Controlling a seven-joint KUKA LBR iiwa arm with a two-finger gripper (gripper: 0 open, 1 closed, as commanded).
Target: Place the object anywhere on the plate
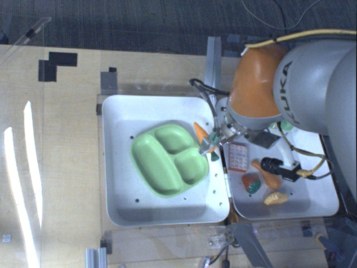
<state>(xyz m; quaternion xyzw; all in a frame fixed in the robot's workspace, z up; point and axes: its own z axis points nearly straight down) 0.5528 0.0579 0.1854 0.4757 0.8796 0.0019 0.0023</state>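
Near the right bin's (312,205) front edge lie small toy foods. Further back, the green three-compartment plastic plate (168,159) in the left bin (120,205) carries nothing. At its right rim, the gripper (211,142) apparently pinches a small orange carrot-shaped piece (199,131); placing remains.

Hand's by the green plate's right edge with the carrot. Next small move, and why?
Probably shift a little left over the plate, then release. The hand sits at the plate's right rim, and the orange carrot at its tip looks only partly over the plate, near the bin wall. A drop here might miss.
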